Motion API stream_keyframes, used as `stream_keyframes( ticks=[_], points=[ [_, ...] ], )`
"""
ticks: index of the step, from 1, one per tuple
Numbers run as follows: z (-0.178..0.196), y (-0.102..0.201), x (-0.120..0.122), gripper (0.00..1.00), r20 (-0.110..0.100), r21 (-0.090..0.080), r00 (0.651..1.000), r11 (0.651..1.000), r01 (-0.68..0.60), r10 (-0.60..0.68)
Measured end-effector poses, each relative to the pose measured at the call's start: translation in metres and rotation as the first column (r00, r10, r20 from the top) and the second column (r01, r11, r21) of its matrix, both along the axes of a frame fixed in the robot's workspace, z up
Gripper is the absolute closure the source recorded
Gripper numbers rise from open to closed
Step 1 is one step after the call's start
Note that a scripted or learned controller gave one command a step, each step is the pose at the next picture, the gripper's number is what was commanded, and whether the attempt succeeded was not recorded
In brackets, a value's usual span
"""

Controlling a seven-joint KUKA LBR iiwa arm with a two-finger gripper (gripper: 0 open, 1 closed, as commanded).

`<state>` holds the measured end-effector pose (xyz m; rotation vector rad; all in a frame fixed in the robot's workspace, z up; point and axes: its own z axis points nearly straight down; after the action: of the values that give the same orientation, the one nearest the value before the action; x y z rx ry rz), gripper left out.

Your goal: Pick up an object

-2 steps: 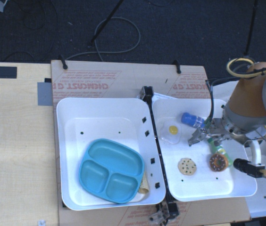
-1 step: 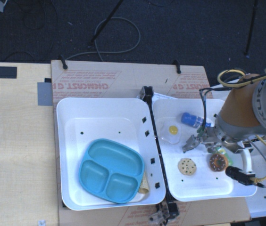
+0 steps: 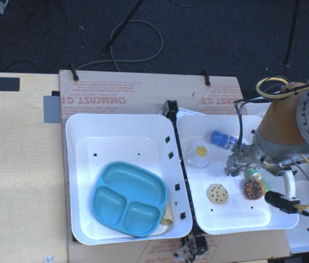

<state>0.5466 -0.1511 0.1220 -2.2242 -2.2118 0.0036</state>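
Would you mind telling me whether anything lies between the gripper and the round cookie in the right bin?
Nothing visible does. The gripper hangs over the right bin, and the cookie lies just below and left of it on bare white floor. The donut sits off to the cookie's right.

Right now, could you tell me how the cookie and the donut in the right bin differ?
The cookie is pale tan with dark specks; the donut is dark brown with coloured specks. The cookie lies in open bin floor, while the donut sits right under the gripper. Both are round, lie flat and rest in the right bin.
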Motion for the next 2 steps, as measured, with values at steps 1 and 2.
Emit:
stream_keyframes(
  ticks=[1, 2],
  points=[
    [0.049, 0.006, 0.008, 1.0, 0.007, -0.002, 1.0, 1.0, -0.007, 0.007],
    [0.104, -0.002, 0.016, 1.0, 0.008, -0.003, 1.0, 1.0, -0.006, 0.006]
  ],
)
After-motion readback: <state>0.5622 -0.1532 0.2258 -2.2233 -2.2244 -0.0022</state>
